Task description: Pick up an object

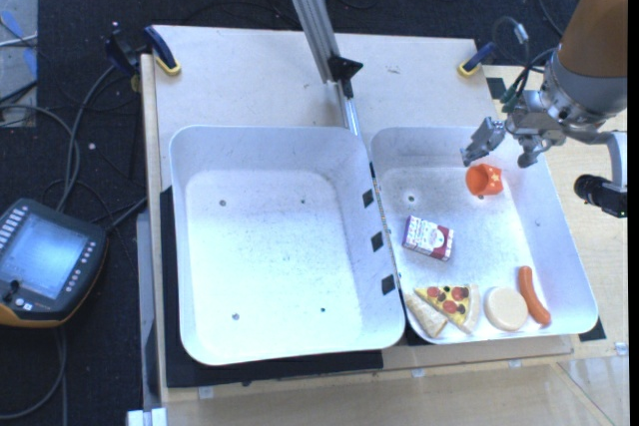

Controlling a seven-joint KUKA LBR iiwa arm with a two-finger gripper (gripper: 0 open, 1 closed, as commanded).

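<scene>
Arm: reaching in from the right, over the right bin's [559, 244] far edge.
Pincer [502, 143]: hanging above the far part of the right bin; whether it is wide or narrow cannot be told, and nothing is showing between its tips.
Cup [485, 180]: orange, lying just below and near the pincer, the likeliest target.
Box [428, 237]: sitting mid-bin, apart from the cup.
Pizza [447, 302], cookie [506, 308], sausage [532, 294]: lining the near edge.
Left bin [200, 214]: sitting beside the right one on the worktop [250, 75].
Risk: the cup is looking rounded and tipped, so closing tips may be nudging it away; the sloped far wall may be blocking a clean descent.
</scene>
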